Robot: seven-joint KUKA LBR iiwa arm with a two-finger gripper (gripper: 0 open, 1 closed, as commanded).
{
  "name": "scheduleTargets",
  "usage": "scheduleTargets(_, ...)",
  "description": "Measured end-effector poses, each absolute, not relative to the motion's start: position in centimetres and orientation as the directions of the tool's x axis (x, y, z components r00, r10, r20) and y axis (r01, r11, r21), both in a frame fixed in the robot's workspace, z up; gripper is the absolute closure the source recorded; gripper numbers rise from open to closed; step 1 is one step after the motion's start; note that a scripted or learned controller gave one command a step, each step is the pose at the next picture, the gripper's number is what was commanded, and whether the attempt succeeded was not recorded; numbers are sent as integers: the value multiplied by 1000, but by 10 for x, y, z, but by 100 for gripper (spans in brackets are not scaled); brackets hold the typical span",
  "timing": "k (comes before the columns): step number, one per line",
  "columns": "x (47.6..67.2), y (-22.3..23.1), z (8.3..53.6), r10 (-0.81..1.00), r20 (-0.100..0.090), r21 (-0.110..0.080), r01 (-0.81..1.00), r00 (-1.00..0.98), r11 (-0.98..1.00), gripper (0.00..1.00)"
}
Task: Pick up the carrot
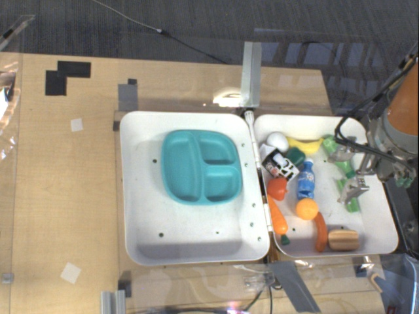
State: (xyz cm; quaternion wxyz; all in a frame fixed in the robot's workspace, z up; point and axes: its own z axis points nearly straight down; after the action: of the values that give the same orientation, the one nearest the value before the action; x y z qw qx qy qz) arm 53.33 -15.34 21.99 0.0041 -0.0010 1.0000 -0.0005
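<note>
Overhead, the gripper [357,190] hangs over the right bin [386,241], finger state unclear, well apart from the carrot [279,218] by its left wall

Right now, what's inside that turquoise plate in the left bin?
The turquoise plate shows three bare compartments, with nothing lying in them. What is under it stays hidden; it rests on the left bin.

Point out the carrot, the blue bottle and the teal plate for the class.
carrot [279,220], camera view, its orange body.
blue bottle [305,183], camera view, mid-body.
teal plate [175,175], camera view, left compartment floor.
</note>
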Motion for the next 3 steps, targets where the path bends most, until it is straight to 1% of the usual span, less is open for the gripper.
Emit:
scheduleTargets(1, 512, -95, 109, 66, 3, 4, 66, -998, 998, 0)
scheduleTargets(2, 514, -89, 90, 47, -15, -2, 47, -999, 999, 0)
scheduleTargets(3, 500, -86, 91, 76, -24, -2, 76, -997, 997, 0)
